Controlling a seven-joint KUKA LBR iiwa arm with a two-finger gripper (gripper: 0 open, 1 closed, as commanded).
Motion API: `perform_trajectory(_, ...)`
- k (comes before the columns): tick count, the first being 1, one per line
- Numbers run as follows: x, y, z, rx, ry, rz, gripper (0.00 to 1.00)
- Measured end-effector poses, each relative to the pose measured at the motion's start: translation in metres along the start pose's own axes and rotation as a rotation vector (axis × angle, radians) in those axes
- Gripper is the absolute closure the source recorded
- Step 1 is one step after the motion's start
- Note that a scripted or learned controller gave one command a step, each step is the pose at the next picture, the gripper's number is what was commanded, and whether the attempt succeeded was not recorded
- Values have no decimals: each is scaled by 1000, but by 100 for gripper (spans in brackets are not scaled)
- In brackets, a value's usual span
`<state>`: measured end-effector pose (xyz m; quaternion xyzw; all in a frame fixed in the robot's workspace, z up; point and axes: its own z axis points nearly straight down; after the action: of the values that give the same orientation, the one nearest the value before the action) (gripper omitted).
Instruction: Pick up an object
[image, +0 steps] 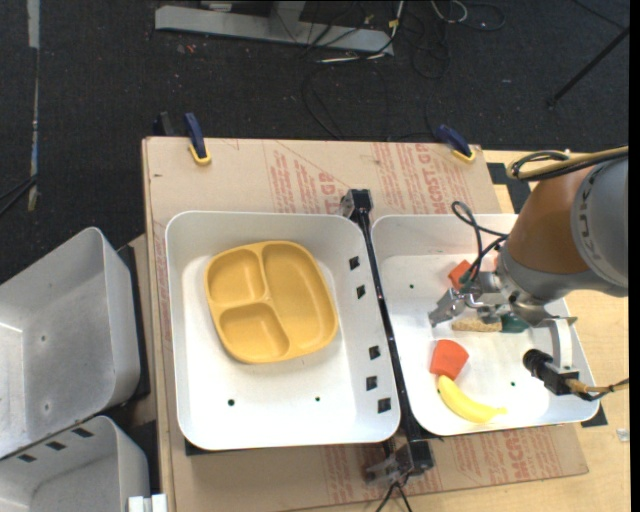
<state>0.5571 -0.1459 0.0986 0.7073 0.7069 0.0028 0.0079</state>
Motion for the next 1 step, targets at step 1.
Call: perform_trajectory(1, 0, 0, -12, -1, 1, 1, 100)
